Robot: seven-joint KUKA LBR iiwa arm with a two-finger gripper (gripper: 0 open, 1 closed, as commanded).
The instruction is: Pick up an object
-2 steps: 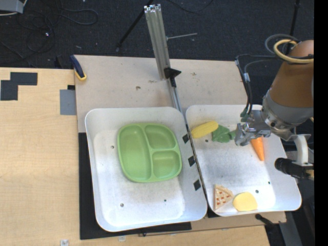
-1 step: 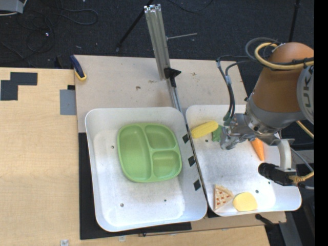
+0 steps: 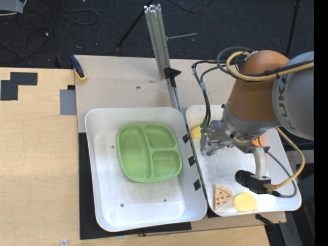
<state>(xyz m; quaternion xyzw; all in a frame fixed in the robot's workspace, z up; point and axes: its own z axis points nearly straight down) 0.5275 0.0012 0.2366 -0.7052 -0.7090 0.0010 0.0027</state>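
My gripper (image 3: pixel 211 143) hangs low over the left part of the right bin (image 3: pixel 287 201), under the grey wrist and orange band. A small yellow object (image 3: pixel 195 132) lies just to its left, close to the bin's left wall and partly hidden. A pizza-slice toy (image 3: pixel 222 197) and a round yellow piece (image 3: pixel 245 202) lie side by side at the bin's front. A bit of something orange (image 3: pixel 259 142) peeks out from under the arm to the right of the gripper.
The left bin (image 3: pixel 105 199) holds a green divided plate (image 3: pixel 149 152) near its middle. An upright aluminium post (image 3: pixel 158 40) stands behind the bins. Black clips line the seam between the two bins.
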